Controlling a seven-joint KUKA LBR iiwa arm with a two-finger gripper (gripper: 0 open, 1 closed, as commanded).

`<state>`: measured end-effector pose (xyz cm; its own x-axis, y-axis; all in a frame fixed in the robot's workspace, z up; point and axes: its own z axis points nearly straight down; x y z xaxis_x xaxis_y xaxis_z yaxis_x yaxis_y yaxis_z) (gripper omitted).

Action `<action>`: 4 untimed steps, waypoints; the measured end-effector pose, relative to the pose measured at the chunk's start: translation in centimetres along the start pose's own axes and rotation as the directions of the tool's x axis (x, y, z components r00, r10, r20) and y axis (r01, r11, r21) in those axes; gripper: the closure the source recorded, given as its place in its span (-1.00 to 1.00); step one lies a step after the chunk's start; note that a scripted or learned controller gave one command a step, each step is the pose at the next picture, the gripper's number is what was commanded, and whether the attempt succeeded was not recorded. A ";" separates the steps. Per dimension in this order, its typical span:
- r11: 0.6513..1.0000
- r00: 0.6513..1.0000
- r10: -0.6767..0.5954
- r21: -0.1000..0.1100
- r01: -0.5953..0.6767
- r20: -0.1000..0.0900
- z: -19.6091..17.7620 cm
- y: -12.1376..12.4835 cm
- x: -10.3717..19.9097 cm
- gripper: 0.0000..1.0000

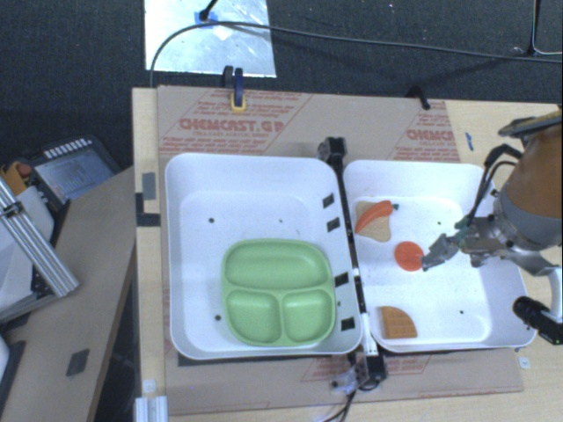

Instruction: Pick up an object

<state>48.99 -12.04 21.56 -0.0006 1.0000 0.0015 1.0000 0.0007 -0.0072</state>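
In the right bin lie a round red-orange piece, an orange carrot-like piece resting on a tan slice, and a brown toast-like piece near the front wall. My gripper reaches in from the right and hangs just to the right of the round red piece, almost touching its edge. Nothing shows between its tips.
The left bin holds a green divided plate at its front right. A black divider with clips runs between the bins. Bare white floor lies at the right bin's front right.
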 end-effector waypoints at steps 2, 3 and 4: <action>1.000 1.000 -0.002 -0.004 0.002 0.000 5.1 0.9 0.8 -1.00; 1.000 1.000 -0.001 -0.003 0.001 0.000 10.3 1.2 1.9 -1.00; 1.000 1.000 0.000 -0.005 0.000 0.000 13.3 1.2 1.9 -1.00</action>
<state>50.12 -10.11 8.30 -0.0008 1.0000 0.0010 1.0000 0.0008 -0.0018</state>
